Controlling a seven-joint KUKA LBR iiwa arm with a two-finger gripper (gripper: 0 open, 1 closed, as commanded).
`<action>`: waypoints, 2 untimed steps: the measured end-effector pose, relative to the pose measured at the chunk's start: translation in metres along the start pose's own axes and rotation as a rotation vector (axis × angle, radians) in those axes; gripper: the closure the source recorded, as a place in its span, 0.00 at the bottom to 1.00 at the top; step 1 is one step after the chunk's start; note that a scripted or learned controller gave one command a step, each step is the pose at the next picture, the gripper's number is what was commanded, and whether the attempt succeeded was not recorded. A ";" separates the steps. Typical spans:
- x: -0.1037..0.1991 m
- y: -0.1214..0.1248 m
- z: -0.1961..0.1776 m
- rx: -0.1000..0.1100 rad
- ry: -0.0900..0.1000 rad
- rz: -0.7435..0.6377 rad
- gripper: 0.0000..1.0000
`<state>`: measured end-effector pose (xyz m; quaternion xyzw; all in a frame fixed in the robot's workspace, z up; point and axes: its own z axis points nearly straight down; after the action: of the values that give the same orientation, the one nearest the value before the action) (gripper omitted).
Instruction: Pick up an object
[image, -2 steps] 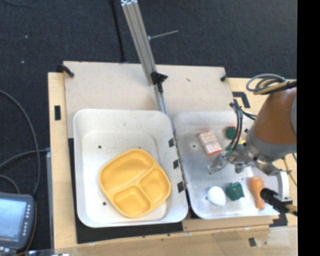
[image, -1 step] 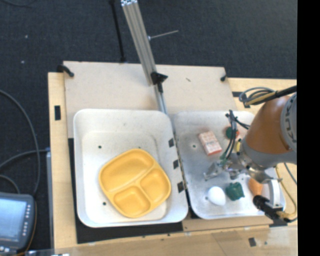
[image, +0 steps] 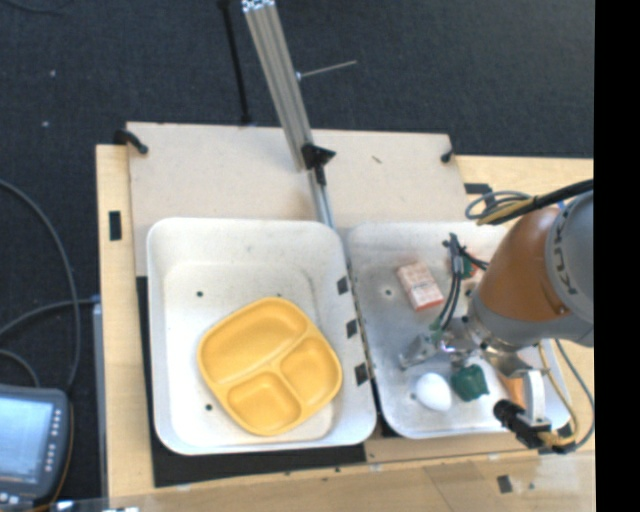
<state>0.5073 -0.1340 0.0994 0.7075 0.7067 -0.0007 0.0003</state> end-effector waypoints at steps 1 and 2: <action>0.000 0.002 -0.012 -0.005 0.001 0.005 1.00; -0.010 -0.002 -0.067 -0.008 -0.001 0.004 1.00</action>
<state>0.5050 -0.1442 0.1665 0.7089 0.7053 0.0017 0.0035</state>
